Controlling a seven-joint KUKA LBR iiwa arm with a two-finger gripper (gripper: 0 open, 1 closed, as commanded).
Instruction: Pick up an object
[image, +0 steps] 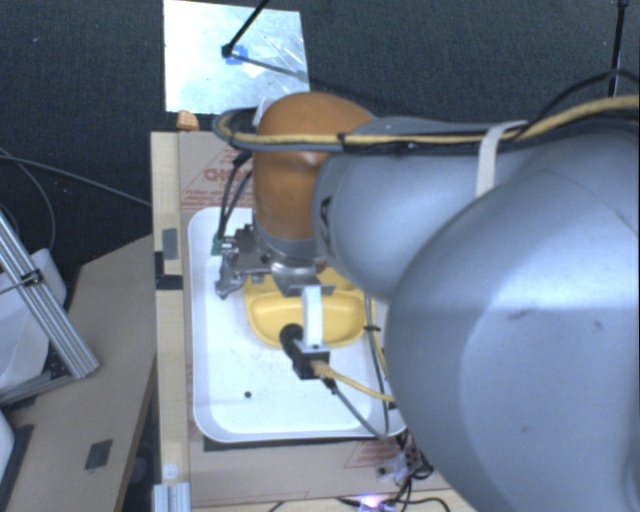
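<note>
Looks like you're mid-grab at frame centre, gripper (275, 288) over the yellow thing (340, 320) in the bin (235, 400), can't tell if open or closed, so next it's squeeze then lift.

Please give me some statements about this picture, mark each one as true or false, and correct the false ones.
1. A yellow object lies in the white bin. True.
2. The band above the wrist is blue. False: the band is orange.
3. The gripper is over the yellow object. True.
4. The robot reaches in from the left of the view. False: the arm comes in from the right.
</note>
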